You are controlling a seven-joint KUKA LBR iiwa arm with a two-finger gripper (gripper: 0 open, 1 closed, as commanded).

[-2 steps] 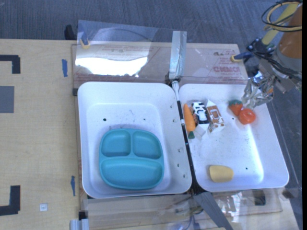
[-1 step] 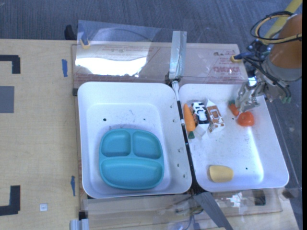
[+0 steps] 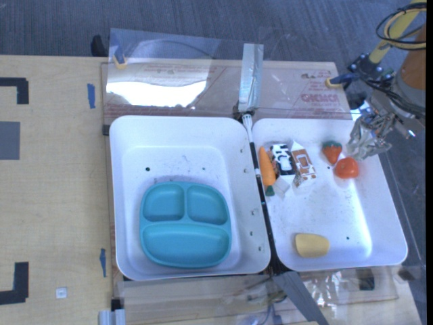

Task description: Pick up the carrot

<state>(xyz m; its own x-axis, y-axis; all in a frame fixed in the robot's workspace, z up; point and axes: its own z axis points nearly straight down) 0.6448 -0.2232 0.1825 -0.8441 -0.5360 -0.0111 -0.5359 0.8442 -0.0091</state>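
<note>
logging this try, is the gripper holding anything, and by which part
Cannot be told: the metal two-finger gripper hangs by the round red tomato; the slim orange carrot lies apart.

An orange carrot (image 3: 266, 166) with a green tip, a red tomato (image 3: 347, 168), a pale yellow block (image 3: 311, 245) and a black-and-white carton (image 3: 283, 159) in a white bin (image 3: 385, 239); a teal divided plate (image 3: 185, 224) in the neighbouring white bin (image 3: 128, 141)

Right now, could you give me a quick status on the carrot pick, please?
Gripper over right bin's far right edge, nothing visibly held. Carrot lying against left wall, untouched. Small boxes crowd its right side.
</note>
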